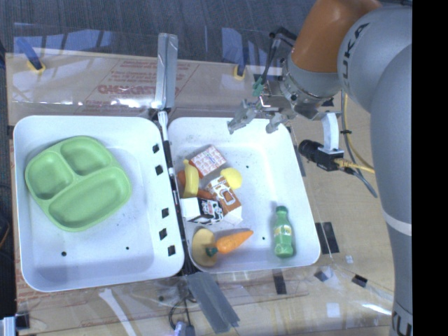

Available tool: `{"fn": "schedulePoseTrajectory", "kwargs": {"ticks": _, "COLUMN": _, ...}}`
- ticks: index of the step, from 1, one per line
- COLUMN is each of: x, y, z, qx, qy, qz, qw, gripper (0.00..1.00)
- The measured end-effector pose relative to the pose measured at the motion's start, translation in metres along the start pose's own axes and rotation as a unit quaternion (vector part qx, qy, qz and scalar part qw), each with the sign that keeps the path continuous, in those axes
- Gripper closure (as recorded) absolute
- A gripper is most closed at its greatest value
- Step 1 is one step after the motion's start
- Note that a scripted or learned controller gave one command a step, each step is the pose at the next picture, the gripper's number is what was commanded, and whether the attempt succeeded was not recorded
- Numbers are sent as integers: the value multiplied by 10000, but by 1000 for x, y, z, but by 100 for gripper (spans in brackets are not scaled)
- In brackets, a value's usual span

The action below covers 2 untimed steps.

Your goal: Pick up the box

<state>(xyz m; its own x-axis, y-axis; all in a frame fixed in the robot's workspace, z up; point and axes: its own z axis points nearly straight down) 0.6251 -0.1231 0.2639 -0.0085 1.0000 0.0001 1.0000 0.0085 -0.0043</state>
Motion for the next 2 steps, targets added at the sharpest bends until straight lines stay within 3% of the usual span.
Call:
{"fn": "schedulePoseTrajectory", "kwargs": {"ticks": 1, "x": 1, "y": -24, "z": -23, "qx": 14, "qy": 1, "qz": 624, "qw": 9980, "gripper": 0}}
{"fn": "schedulePoseTrajectory", "kwargs": {"ticks": 2, "x": 72, "y": 32, "z": 73, "qx": 9, "qy": -2, "qz": 560, "qw": 9984, "gripper": 0}}
